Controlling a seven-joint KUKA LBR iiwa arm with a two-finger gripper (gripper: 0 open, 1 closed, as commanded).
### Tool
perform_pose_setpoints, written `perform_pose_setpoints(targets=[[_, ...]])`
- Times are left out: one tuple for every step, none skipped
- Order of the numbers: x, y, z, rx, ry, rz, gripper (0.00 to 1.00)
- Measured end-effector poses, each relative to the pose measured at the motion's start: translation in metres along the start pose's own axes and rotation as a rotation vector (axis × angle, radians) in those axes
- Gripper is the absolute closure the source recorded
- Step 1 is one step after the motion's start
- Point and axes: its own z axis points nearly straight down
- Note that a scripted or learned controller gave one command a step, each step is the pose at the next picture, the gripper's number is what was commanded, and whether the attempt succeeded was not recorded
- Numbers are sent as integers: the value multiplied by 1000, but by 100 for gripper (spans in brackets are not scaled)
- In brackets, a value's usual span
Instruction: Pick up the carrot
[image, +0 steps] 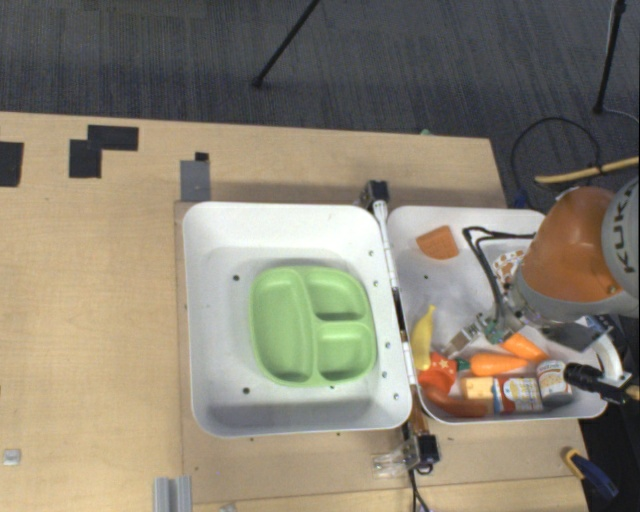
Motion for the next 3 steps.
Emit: perform_pose_setpoints(targets=[[39,-14,-1,-3,-5,-200,0],[39,-14,-1,-3,-5,-200,0],[44,-10,-1,-3,-6,-360,0]])
